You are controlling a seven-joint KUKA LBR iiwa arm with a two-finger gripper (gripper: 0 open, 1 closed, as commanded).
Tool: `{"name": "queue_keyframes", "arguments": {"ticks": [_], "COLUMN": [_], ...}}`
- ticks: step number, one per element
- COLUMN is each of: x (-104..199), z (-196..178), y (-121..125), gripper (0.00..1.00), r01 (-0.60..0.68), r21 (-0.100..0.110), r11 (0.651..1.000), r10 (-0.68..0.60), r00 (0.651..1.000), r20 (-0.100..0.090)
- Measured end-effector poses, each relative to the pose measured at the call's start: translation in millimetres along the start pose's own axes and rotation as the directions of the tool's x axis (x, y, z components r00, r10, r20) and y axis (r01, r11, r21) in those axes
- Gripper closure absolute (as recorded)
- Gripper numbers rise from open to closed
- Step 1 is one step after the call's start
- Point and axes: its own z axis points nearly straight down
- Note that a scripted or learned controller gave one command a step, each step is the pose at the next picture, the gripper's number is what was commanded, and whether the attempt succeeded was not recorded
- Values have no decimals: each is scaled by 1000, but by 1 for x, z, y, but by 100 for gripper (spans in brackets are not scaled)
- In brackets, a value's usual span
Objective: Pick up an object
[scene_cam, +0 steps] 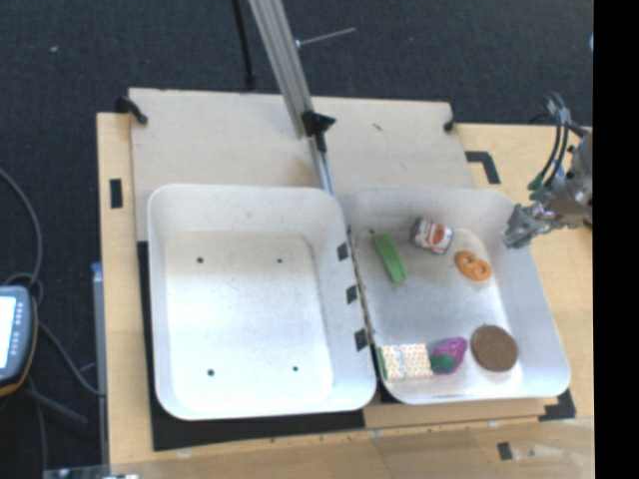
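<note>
Objects for picking all lie in the right bin (519, 267), and none has been lifted as far as the view shows; the task looks to be at its very start. A green stick-shaped piece (389, 258) lies near the bin's left wall; a small red and white can-like item (431, 235) lies on its side toward the far edge; an orange ring-like thing (473, 265) sits just right of that; a brown disc (494, 348) rests near the front right corner; a purple lump (450, 352) lies just beside a pale patterned block (405, 361) along the front wall. The left bin (250, 297) bears only a few dark specks on its floor.

The tool (521, 226) is at the right bin's far right rim, above or just outside the wall, well apart from every item but nearest the orange ring-like thing; it is small and blurred, so I cannot tell its state, and nothing is seen in it. Cables run up behind it over the surface (300, 138).

What is left, in my judgement, is everything: choosing an item, moving over it, descending, closing and lifting; the nearer pieces on the right side would call for the shortest reach.
</note>
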Motion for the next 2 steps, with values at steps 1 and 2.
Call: {"name": "queue_keyframes", "arguments": {"ticks": [1, 2], "x": [52, 104], "z": [-7, -11], "y": [-2, 1], "gripper": [100, 100], "r01": [3, 4], "r21": [5, 6], "r11": [1000, 1000], "r10": [-3, -4], "r00": [1000, 1000], "r20": [-4, -4]}}
